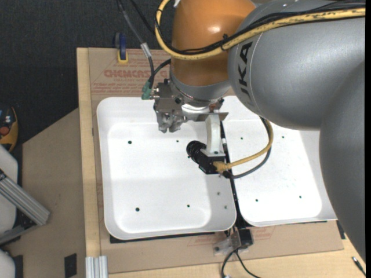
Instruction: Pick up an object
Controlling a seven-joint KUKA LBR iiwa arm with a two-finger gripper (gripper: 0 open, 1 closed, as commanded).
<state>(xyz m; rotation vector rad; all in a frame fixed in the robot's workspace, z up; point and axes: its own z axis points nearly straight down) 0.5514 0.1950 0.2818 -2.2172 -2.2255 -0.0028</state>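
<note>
My gripper (184,119) hangs low over the back of the left white bin (116,172), under the orange band of the wrist. Its grey metal body shows at the left side of the wrist. A pale bar and a black cable plug (200,156) on a yellow cable stick out below it, near the wall between the bins. The wrist hides what lies right under the gripper. I see no loose object on the visible floor of the left bin. The right bin (290,201) is largely covered by the grey arm.
The bins rest on a brown cardboard sheet (90,155) on the bench. A blue and yellow clamp (122,48) stands at the sheet's back left edge. Black and yellow cables loop around the wrist. A small connector with a cable (237,241) lies at the front.
</note>
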